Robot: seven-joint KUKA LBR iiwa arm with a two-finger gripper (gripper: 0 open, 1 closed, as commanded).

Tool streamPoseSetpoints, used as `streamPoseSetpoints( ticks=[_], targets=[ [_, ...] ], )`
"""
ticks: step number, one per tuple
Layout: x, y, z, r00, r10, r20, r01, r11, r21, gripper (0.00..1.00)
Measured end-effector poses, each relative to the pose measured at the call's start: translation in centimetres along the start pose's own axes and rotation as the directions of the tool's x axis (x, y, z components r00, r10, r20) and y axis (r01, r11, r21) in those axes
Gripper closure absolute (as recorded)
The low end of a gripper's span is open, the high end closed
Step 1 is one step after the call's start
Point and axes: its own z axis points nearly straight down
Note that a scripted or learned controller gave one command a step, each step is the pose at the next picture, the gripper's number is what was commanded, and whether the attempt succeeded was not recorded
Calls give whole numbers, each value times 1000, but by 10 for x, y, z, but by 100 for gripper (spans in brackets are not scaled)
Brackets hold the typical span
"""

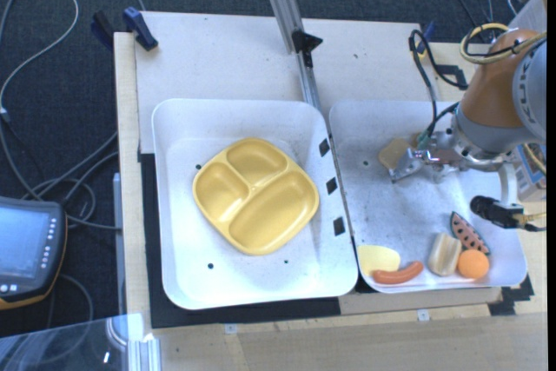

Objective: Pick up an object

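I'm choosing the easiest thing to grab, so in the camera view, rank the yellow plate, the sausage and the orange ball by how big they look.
1. Yellow plate, by far the largest, lying in the left bin.
2. Sausage, long but thin.
3. Orange ball, shorter but rounder.
The last two look close in size, so their order is unsure.

Bright even overhead light, soft faint shadows; mild glare on white bins, slightly grainy

A tan block sits in the right bin; along its near edge lie a yellow piece, sausage, bread, orange
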Motion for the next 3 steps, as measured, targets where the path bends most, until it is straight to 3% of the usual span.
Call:
streamPoseSetpoints(
  ticks=[1, 3],
  targets=[
    [0, 2, -13, 1000, -1, 0, 1, 1000, -5, 100],
    [5, 2, -141, 1000, -2, 4, 2, 1000, -14, 100]
  ],
)
